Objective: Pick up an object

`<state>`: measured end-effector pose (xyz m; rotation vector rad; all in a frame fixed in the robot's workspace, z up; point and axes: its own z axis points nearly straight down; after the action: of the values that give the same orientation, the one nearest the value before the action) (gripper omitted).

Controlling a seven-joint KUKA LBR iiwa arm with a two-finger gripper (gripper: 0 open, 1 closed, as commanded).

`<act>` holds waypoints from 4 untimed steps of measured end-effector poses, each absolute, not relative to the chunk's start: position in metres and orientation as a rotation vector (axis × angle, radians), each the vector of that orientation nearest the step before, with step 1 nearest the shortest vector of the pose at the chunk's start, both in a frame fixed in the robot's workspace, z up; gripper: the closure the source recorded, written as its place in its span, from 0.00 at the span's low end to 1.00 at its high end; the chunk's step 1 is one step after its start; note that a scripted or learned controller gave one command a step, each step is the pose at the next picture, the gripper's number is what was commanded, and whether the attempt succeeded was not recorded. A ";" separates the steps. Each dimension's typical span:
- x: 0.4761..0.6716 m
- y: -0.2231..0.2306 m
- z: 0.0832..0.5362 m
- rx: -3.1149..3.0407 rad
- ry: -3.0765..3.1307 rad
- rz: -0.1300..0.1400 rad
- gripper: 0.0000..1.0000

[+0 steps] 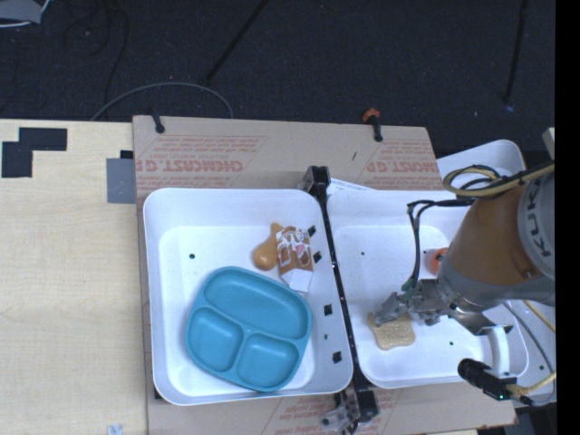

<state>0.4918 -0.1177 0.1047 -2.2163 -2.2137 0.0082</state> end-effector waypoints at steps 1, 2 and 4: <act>0.493 -0.119 0.118 -2.225 -2.209 0.004 1.00; 0.502 -0.114 0.172 -2.221 -2.224 -0.002 1.00; 0.514 -0.064 0.225 -2.214 -2.225 0.000 1.00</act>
<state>0.5144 -0.0636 0.2249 -2.2142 -2.2247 0.0001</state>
